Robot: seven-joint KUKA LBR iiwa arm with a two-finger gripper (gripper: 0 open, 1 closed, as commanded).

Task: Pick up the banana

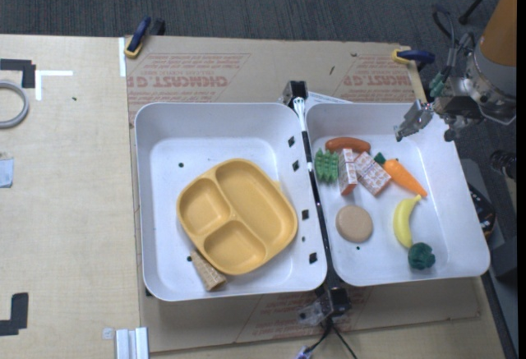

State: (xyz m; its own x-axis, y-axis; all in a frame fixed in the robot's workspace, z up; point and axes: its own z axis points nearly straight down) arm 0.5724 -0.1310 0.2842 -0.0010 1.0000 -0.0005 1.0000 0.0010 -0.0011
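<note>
The yellow banana (403,222) lies in the right bin (460,218), towards its front right, between a round tan cookie (355,223) and the bin's right wall. My gripper (429,129) hovers over the bin's back right corner, well behind the banana and apart from it. It is open, with nothing between its fingers.
Around the banana lie an orange carrot (404,175), a green broccoli piece (422,256), two red-and-white cartons (363,172), a red sausage (348,144) and a green toy (327,166). The left bin (156,185) holds a yellow divided plate (237,216) and a tan wafer (207,273).
</note>
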